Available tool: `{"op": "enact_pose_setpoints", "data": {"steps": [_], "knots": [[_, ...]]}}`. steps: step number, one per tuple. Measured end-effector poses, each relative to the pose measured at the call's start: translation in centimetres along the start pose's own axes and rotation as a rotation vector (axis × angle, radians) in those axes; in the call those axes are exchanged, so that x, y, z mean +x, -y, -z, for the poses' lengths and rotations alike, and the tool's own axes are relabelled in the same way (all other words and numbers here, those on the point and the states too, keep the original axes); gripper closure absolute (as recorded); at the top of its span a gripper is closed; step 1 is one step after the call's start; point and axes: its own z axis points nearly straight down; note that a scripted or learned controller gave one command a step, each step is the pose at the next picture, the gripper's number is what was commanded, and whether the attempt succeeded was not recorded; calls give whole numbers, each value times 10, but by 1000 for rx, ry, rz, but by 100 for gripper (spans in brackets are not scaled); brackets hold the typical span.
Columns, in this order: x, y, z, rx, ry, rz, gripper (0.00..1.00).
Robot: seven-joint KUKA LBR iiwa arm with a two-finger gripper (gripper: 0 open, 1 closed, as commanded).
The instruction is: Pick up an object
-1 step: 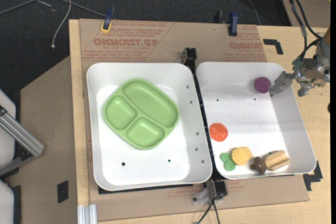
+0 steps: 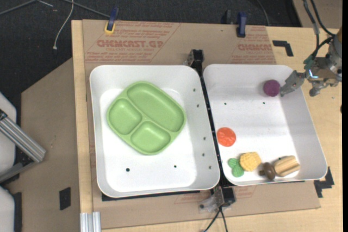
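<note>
Right now my gripper (image 2: 302,84) hangs over the right bin's (image 2: 304,138) far right rim with jaws apart, holding nothing. The purple ball (image 2: 271,87) sits just left, untouched. Descending here, I could hit the rim or nudge the ball rolling.

Purple ball (image 2: 271,87), R bin (image 2: 304,133) top

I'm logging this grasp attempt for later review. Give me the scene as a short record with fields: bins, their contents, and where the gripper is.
left bin: green divided plate
right bin: purple ball, orange round piece, yellow corn with green leaf, brown and tan piece
gripper: at the right bin's upper right edge, open, holding nothing
nearest thing to gripper: purple ball, just beside one finger
</note>
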Motion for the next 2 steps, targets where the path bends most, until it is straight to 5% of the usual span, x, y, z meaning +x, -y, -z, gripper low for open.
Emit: {"op": "enact_pose_setpoints", "data": {"steps": [2], "knots": [[9,-2,-113,2,-1,0,0]]}}
